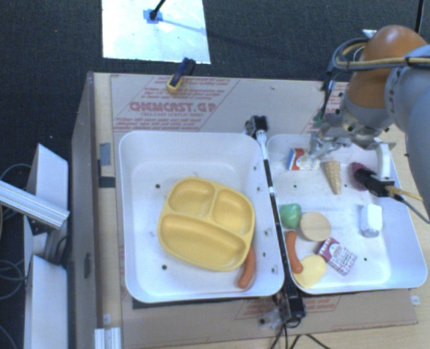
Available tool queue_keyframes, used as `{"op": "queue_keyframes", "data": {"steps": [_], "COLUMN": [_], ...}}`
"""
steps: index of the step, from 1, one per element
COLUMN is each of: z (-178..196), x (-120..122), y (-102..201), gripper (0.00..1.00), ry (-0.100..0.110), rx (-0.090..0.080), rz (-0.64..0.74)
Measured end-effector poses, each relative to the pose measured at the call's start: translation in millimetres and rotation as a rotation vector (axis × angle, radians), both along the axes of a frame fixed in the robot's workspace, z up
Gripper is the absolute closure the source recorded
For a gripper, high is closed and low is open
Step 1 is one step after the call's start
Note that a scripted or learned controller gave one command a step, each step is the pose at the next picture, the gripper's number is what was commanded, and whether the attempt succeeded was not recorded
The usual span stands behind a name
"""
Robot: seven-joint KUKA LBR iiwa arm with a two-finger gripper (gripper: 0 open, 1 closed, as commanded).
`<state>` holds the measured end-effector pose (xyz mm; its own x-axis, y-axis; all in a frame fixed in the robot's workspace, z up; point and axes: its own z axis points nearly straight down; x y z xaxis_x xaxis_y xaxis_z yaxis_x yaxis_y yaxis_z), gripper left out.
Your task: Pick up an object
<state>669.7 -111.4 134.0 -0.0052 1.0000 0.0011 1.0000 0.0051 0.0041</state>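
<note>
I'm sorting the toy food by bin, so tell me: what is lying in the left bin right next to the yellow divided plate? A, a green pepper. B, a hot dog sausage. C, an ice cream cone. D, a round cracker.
B: a sausage lies against the lower right edge of the yellow divided plate in the left bin.

yellow tray [200, 233], green toy [290, 214], white bins [139, 195]

Small red-white packet [296, 159], perhaps a carton, right bin's far-left corner
</note>
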Motion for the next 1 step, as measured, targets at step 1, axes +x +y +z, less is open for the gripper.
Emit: {"op": "queue_keyframes", "data": {"steps": [1], "z": [-0.4], "x": [-0.4], "y": [-1.0], "gripper": [0.0], "ry": [0.001], "rx": [-0.001], "rz": [0.0]}}
